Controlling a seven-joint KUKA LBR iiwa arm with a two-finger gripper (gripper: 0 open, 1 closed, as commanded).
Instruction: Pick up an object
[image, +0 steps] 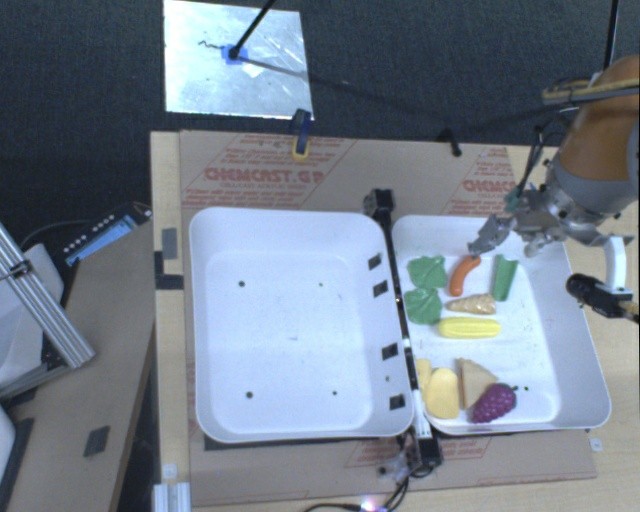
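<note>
Orange toy carrot (465, 272) lying tilted near the back of the right bin (575, 345), between a green leafy piece (428, 271) on its left and a green pepper-like piece (504, 278) on its right, above a yellow corn cob (469, 327). Hanging just above and right of it, the gripper (492, 236); open or closed, cannot tell. Left bin (290, 325) alongside, touching at the black clips (383, 290).

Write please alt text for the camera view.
The gripper hovers over toy food in the right bin, near an orange carrot. A yellow corn cob and purple grapes lie nearer the camera.
</note>
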